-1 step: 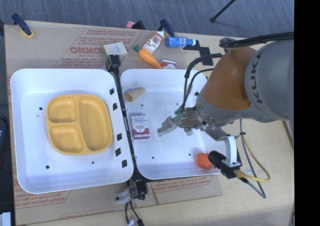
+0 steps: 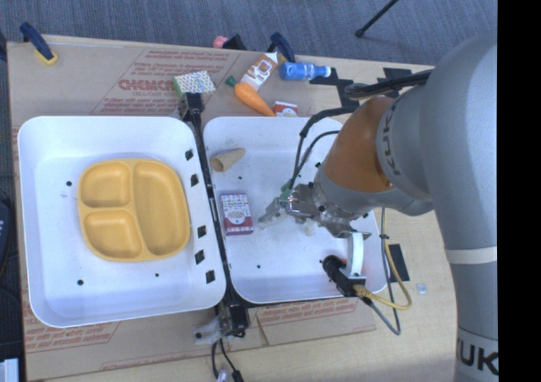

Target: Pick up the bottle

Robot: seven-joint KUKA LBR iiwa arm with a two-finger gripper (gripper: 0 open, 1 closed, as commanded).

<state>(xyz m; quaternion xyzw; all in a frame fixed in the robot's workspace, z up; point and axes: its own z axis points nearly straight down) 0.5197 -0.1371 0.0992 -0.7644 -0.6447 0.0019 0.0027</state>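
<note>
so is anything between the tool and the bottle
Yes. The tool sits low inside the right bin, while the blue bottle lies outside on the cardboard behind it, so the bin's far rim stands between them.

bottle [image 2: 304,72]: small, blue, with a paler cap end
pose: lies on its side, long axis running left to right, cap end pointing right
place: on the cardboard at the far side of the bench, outside both bins, beyond the far rim of the right bin
contact: rests free on the cardboard, apart from the gripper, which is down in the right bin
</note>
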